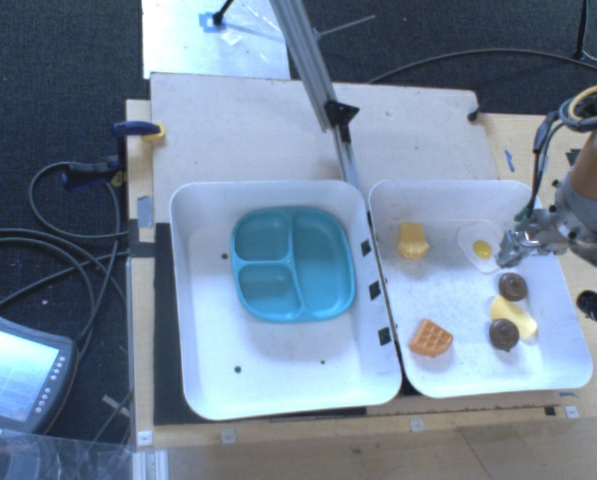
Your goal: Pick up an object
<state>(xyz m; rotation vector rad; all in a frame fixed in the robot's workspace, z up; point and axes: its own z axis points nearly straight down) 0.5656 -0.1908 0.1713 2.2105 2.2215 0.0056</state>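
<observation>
gripper [515,246] hangs over the right bin [448,376] at its 2 o'clock corner, just beside the fried egg [480,245]; can't tell its grip. waffle [430,338] at 6, yellow block [412,240] at 11. blue tray [293,264] fills the left bin [203,368].

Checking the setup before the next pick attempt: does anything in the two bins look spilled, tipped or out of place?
Nothing stands out. The blue divided plate lies flat in the left bin; the toy foods, including a waffle, lie scattered inside the right bin, none spilled over its rim.
</observation>
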